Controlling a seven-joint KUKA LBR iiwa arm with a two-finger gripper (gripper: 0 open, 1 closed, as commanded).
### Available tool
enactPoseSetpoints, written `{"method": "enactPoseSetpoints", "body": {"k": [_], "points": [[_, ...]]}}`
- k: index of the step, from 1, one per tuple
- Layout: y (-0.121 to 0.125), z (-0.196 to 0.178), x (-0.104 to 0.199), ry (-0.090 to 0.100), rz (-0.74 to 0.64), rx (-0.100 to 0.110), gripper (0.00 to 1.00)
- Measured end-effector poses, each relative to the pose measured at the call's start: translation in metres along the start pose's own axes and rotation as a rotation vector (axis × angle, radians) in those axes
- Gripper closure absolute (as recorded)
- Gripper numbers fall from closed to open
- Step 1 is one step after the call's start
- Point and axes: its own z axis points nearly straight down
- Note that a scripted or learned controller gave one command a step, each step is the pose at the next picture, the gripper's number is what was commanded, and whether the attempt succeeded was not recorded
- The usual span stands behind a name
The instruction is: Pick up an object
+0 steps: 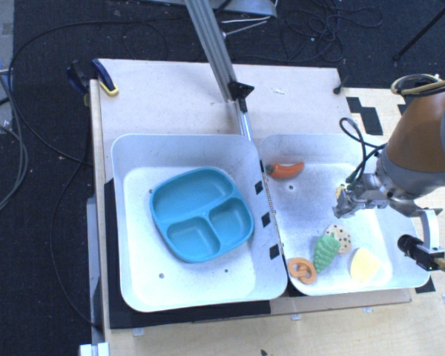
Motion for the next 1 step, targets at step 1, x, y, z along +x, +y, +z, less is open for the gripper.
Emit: {"method": "enactPoseSetpoints", "body": {"k": [1], "points": [[0.007, -0.0626, -0.0016, -0.001, -0.001, -0.002, 1.0]]}}
